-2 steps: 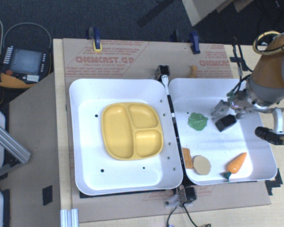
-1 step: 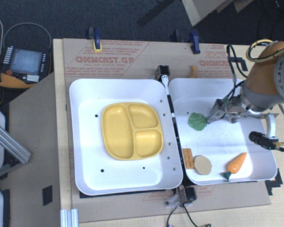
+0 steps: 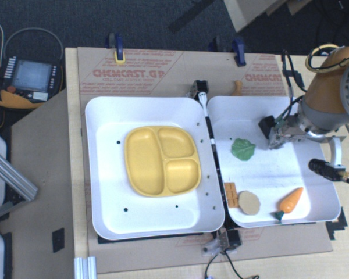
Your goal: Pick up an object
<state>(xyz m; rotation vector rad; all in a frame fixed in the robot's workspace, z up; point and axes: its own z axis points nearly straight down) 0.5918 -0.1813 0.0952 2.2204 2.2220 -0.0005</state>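
Note:
My gripper point(image 3: 275, 139) hangs low over the upper middle of the right bin point(image 3: 279, 173), with the arm coming in from the right. A green leafy toy point(image 3: 243, 149) lies just to its left, a short gap away. Along the bin's front edge lie an orange carrot point(image 3: 291, 200), a round tan disc point(image 3: 249, 203) and a small brown waffle-like piece point(image 3: 230, 195). I see nothing held by the gripper.
The left bin point(image 3: 104, 173) holds a yellow divided plate point(image 3: 161, 159) at its middle. A black divider rail point(image 3: 210, 150) runs between the two bins. Clamps sit on the bench's back edge.

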